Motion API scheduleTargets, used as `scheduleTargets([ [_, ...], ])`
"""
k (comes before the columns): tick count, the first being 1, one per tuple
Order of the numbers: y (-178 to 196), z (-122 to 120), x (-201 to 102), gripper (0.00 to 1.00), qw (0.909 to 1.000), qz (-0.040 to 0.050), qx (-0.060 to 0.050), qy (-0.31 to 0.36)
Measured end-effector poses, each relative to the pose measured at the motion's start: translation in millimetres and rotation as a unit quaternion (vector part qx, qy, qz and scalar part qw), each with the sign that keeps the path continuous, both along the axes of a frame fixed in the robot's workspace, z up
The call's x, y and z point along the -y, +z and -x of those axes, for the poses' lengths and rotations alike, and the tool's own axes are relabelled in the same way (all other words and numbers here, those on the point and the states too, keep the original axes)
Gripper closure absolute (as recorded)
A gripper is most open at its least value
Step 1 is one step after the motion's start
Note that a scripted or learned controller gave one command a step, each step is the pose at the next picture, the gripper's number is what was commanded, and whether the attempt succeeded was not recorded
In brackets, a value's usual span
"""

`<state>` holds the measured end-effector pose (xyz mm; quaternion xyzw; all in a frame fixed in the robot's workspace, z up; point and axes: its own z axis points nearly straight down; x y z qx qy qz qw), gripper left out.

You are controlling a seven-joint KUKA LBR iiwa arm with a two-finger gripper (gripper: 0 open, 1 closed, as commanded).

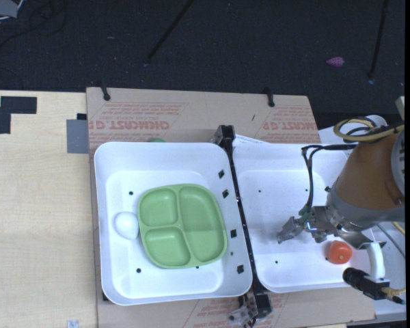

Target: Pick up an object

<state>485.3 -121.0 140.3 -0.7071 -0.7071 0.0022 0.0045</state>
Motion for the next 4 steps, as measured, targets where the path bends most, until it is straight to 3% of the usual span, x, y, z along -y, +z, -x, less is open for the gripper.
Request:
scheduleTargets([
  [1,-53,1,-1,0.00,1.0000,0.0005,0.002,0.000],
  [2,-41,1,0,1.00,1.0000,0.0008,0.002,-0.004],
  [4,55,-4,-7,1.00,1.0000,0.0015,0.006,0.001],
])
